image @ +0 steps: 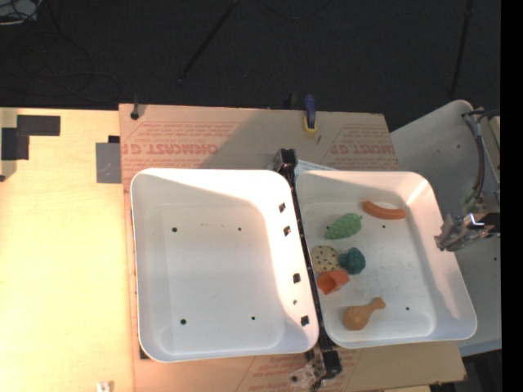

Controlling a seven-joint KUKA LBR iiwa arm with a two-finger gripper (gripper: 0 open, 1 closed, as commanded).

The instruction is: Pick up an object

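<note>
Your gripper point(459, 233) sits at the far right of the camera view, just outside the right bin point(425, 188) near the middle of its right rim. It is small and partly cut off there, so you cannot tell how it stands or whether it has anything; nothing is visibly in its grasp.

Everything you could pick lies to the gripper's left, inside that right bin. The nearest candidate looks to be the sausage point(384, 210), an orange-red link lying up and to the left of the gripper, with its long axis running roughly left to right across the bin. It lies apart from the other pieces, which probably makes it the cleanest target.

Further left, a green leafy vegetable point(344, 225) lies tilted, its long axis rising toward the right. Below it a tight cluster sits near the divider: a pale spotted disc point(324, 258), a teal piece point(353, 260) touching it on the right, and a small red-orange block point(333, 282) just beneath both. A tan drumstick point(362, 314) lies lower in the bin, thick end left, thin end pointing up and right.

The left bin point(212, 260) holds nothing you need. Your coming move is leftward over the rim, then down.
</note>
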